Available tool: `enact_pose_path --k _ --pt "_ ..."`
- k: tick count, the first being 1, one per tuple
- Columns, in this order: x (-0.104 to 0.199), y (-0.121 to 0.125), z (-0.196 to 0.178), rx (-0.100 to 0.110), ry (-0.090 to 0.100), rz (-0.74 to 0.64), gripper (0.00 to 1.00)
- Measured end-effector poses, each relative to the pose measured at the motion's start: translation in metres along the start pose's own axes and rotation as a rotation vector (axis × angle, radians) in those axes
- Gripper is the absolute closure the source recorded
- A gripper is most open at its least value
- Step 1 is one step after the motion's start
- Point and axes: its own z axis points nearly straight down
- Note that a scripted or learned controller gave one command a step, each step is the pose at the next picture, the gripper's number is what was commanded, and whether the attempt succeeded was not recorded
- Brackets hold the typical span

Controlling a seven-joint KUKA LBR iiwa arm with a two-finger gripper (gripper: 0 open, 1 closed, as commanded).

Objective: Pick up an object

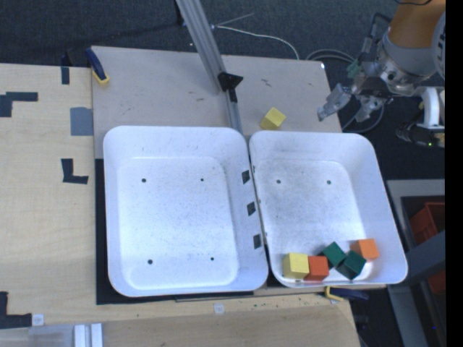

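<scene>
Several small blocks lie clustered in the near right corner of the right bin [362,157]: a yellow block [295,264], a red-orange block [317,267], two dark green blocks [334,252] [352,265] and an orange block [367,249]. Another yellow block [273,118] sits on the bench just beyond the bins. My gripper [352,104] hangs at the upper right, above the bench past the right bin's far right corner, well away from the blocks. Its fingers [332,103] are spread, with nothing between them.
The left bin [116,194] lies beside the right one. A slanted metal rail [206,38] runs from the top down to the bins' junction. Cables trail on the dark floor at the upper right. A blue and yellow clamp [96,66] grips the bench's far left corner.
</scene>
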Motion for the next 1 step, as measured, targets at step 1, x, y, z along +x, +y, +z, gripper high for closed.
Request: enact_pose_path --k 1 --pt "0.0010 0.0146 -0.0326 -0.005 0.000 -0.001 0.00"
